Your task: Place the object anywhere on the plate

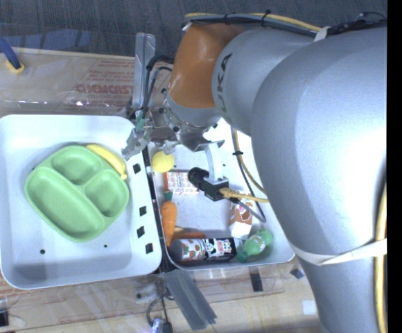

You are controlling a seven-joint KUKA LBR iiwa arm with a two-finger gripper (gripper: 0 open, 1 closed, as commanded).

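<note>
The wooden surface point(55, 82) is carrying two shallow white bins point(62, 266). My pincer point(140, 136) is hovering beside a yellow plastic banana point(109, 158) lying on the green divided plate's point(69, 200) edge, seemingly to place it. I cannot tell whether the pincer is wide or narrow.

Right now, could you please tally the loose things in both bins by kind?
Plate: 1
Banana: 1
Yellow ball: 1
Carrot: 1
Cartons: 2, red carton and brown carton
Bottle: 1
Green item, kind unclear: 1
Total: 8
</note>
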